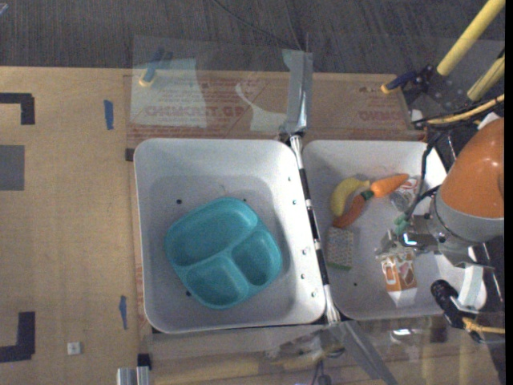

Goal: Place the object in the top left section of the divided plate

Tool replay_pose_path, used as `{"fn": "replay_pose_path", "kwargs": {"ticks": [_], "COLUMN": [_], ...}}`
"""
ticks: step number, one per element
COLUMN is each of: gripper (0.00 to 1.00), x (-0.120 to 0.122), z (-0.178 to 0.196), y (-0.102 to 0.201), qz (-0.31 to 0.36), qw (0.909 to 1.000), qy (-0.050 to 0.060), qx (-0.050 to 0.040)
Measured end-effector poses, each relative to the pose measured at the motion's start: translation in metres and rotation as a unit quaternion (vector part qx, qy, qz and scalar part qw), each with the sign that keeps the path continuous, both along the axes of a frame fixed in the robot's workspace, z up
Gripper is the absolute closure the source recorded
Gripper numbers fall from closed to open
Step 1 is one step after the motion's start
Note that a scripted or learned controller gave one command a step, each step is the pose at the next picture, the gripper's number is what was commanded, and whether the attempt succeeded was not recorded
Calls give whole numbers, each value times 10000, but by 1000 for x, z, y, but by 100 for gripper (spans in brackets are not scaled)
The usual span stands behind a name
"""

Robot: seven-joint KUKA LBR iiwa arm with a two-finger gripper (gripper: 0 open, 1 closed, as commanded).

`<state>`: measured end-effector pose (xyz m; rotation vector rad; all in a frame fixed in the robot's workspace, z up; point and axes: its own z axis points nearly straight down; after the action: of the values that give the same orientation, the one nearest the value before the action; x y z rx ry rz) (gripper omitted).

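Note:
A teal divided plate lies in the left bin, turned at an angle, with nothing in its sections. My gripper hangs low in the right bin, below the orange wrist band. It sits right over the top end of a small orange-and-white carton that lies on the bin floor. A yellow banana, an orange carrot and a brownish-orange piece lie to the gripper's left. The arm hides part of the right bin.
A grey-green mesh pad lies by the right bin's left wall. A crinkled wrapper lies beside the carrot. The raised divider between the bins runs between gripper and plate. Yellow cables and the arm's base crowd the right side.

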<state>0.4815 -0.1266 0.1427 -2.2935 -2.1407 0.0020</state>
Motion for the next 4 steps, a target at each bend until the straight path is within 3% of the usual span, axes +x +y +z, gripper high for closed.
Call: {"fn": "replay_pose_path", "kwargs": {"ticks": [1, 2, 3, 4], "gripper": [100, 100, 100, 100], "x": [0, -2, -2, -2], "z": [57, 68, 135, 110], "y": [29, 120, 191, 240], "qz": [-777, 27, 1266, 2490], "qw": [9970, 10000, 9919, 9685], "qy": [-18, -9, -30, -5], "qx": [-19, -9, -15, -4]}}
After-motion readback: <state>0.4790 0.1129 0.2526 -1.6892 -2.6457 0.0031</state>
